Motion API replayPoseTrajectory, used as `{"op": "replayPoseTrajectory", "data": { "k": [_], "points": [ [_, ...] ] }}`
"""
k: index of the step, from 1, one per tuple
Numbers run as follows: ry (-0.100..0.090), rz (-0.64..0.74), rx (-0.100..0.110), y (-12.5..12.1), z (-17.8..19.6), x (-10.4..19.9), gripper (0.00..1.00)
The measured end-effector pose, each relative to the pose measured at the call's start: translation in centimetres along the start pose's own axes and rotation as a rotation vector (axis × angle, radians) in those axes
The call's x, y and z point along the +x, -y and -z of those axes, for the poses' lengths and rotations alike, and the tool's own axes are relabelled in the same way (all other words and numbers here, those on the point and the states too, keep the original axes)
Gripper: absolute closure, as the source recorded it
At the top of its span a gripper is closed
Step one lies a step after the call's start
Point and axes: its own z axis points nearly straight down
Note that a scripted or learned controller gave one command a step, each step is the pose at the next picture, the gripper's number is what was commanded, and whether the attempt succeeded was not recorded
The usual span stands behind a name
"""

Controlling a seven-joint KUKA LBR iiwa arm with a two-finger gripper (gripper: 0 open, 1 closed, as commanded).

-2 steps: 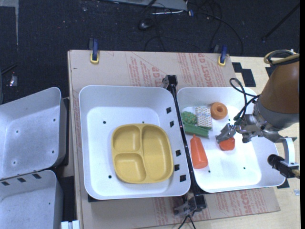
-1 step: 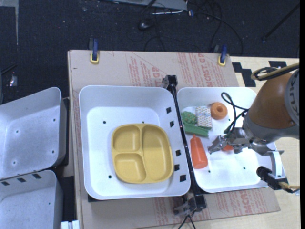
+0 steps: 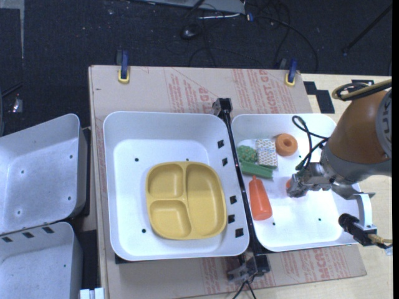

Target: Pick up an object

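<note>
A: Bench, two white bins. Left bin (image 3: 118, 167)?
B: Yellow divided plate (image 3: 186, 199), centre.
A: Right bin (image 3: 324, 229)?
B: Orange cylinder (image 3: 259, 198) along left edge, green piece (image 3: 254, 169), donut (image 3: 286, 144) near far edge; near-right corner open.
A: Gripper (image 3: 298, 185)?
B: Mid-bin, over something red; grip unclear.

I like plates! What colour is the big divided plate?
Yellow; the divided plate shows in the camera view.

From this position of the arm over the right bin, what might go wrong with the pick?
1. The tool hangs over bare floor of the right white bin; closing here probably grasps nothing.
2. The green block, the speckled white block and the long orange carrot-shaped toy lie close together, so a reach there may push neighbours.
3. The small orange ring lies flat, likely hard to grip.
</note>
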Motion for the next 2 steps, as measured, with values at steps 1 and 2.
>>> {"op": "replayPoseTrajectory", "data": {
  "k": [1, 2],
  "points": [
    [0.001, 0.005, -0.004, -0.3, 4.2, -0.2, 1.0],
    [0.001, 0.006, -0.004, -1.2, 9.0, 0.2, 1.0]
  ]
}}
